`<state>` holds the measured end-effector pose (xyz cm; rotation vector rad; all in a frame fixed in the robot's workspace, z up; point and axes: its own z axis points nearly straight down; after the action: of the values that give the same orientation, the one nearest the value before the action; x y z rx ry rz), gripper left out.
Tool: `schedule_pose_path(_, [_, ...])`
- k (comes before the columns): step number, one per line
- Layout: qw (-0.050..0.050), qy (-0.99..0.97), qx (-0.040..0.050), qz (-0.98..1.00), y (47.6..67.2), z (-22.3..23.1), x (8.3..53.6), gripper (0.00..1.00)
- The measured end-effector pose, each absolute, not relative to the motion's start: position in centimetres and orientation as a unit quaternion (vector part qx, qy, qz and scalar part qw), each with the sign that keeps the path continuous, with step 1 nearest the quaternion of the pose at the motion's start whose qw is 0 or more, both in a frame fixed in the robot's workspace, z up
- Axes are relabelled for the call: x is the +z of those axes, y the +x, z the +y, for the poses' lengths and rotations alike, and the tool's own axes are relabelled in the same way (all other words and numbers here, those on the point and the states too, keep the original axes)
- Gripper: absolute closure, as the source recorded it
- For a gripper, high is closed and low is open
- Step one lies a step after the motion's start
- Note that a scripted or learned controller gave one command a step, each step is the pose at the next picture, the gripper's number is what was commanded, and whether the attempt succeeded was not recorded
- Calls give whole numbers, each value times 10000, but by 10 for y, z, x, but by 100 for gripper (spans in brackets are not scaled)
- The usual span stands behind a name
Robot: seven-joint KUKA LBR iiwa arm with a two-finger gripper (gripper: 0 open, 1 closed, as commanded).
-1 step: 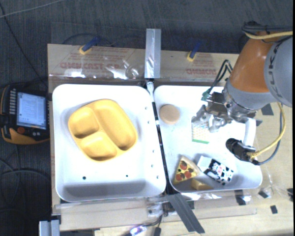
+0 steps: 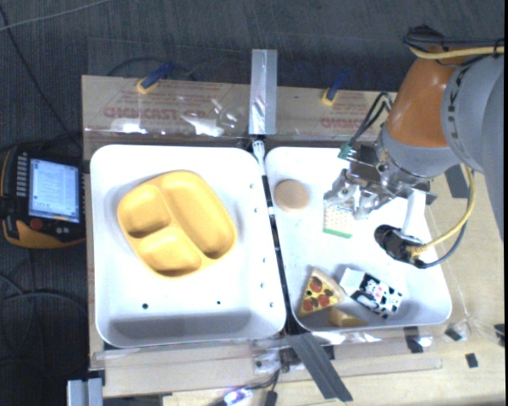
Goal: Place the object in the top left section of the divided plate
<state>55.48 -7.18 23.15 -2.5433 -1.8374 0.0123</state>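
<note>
Divided plate sitting in left bin, well left of gripper hovering over right bin; finger state impossible to tell.

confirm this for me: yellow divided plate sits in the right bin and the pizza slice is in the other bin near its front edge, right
Not quite. In the camera view the yellow divided plate sits in the left bin, not the right one. The pizza slice lies in the other bin, the right bin, near its front edge, as you said.

Red lettering runs along the clear plastic sheet at the bench's back edge, too blurred to read. The pendant's lit screen left of the bench is also illegible.
</note>
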Motion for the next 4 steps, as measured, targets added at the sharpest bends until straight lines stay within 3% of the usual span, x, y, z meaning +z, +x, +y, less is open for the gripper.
schedule_pose_path(1, [9, -7875, 43, -6163, 600, -15, 221, 100])
schedule_pose_path(2, [11, -7531, 45, -6579, 632, 70, 180, 100])
schedule_pose_path(3, [-8, -8660, -9, -5001, 655, 40, 186, 100])
schedule_pose_path(4, [-1, -8670, 43, -4982, 653, 37, 181, 0])
